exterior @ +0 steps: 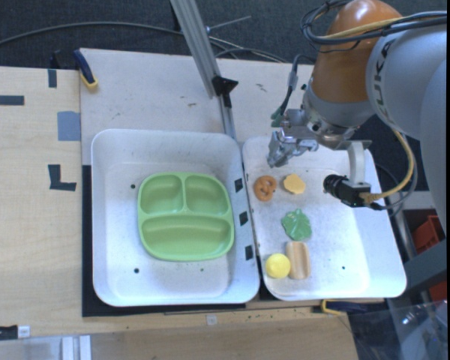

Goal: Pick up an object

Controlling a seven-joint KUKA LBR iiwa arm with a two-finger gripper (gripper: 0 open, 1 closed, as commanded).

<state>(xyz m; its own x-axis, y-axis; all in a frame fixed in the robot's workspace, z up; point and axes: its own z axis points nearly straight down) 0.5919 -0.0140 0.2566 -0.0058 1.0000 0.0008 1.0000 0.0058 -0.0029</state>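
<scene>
Under the tool sits the bench [30,201], pale wood with a few dark tape marks, and it carries two shallow white bins side by side. Biggest thing on it is the left bin [112,201], well off to the tool's left, holding a green divided plate [185,216] that takes up the middle and leaves bare floor all round its walls. Next to it is the right bin [360,261], and the tool [281,152] hangs over its far left corner, close to the rim where the two bins meet. Can't make out whether its fingers are apart or together from this angle, too much dark clutter there.

Objects are all in the right bin, bunched along its left side, in front of the tool. Largest first: a tan hot-dog-looking piece [298,260] near the front edge, touching a yellow ball [277,265] on its left. Between those and the tool is a green leafy piece [296,224]. Closest in are an orange round piece [265,188], just in front of the tool and near the left wall, and a small yellow piece [294,184] just beside it. Right half of that bin is bare floor, plenty of open room there.
</scene>
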